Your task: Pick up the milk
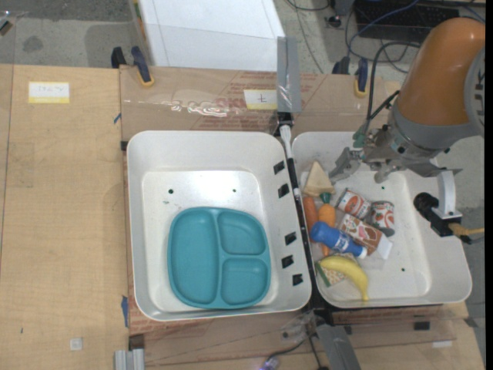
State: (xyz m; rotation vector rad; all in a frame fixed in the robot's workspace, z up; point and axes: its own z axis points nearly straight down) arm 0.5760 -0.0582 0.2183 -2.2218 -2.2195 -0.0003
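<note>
The milk (pixel 363 233), a small red-and-white carton, lies on its side in the middle of the right bin (pixel 431 280). A blue bottle (pixel 337 240) lies against its left side, and two small cans (pixel 352 203) (pixel 383 215) sit just behind it. My gripper (pixel 361 168) hangs over the far part of the right bin, behind the cans and apart from the carton. It is open, with nothing between its fingers.
A yellow banana (pixel 347 273), an orange carrot (pixel 310 207) and a pale wedge (pixel 317 180) crowd the right bin's left side. The left bin (pixel 146 206) holds a teal divided plate (pixel 219 257). A divider with black clips (pixel 286 187) separates the bins.
</note>
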